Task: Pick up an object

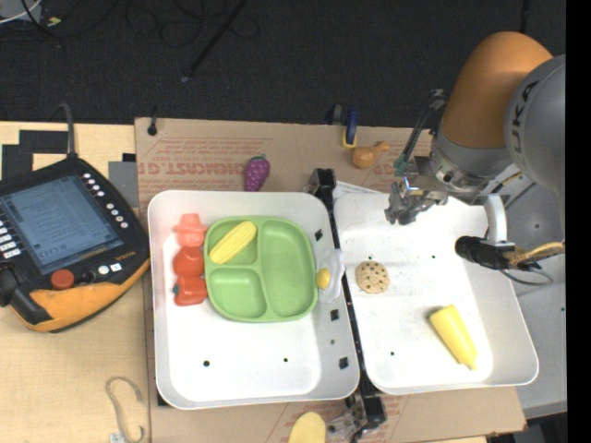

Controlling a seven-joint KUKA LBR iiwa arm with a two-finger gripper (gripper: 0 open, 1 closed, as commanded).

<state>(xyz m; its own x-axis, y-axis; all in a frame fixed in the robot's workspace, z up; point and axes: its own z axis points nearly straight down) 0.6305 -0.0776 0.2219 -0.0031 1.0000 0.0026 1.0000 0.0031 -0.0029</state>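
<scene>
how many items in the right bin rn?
2: a cookie near the bin's left wall, and a yellow wedge toward the front right. The arm may hide more at the back.

Green tray (277,289), perhaps speckled cookie (372,277)

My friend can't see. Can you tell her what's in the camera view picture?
A grey robot arm's gripper hangs over the right white bin, which holds a round speckled cookie and a yellow wedge. The left white bin holds a green divided plate with yellow toy corn, beside a red figure.
</scene>
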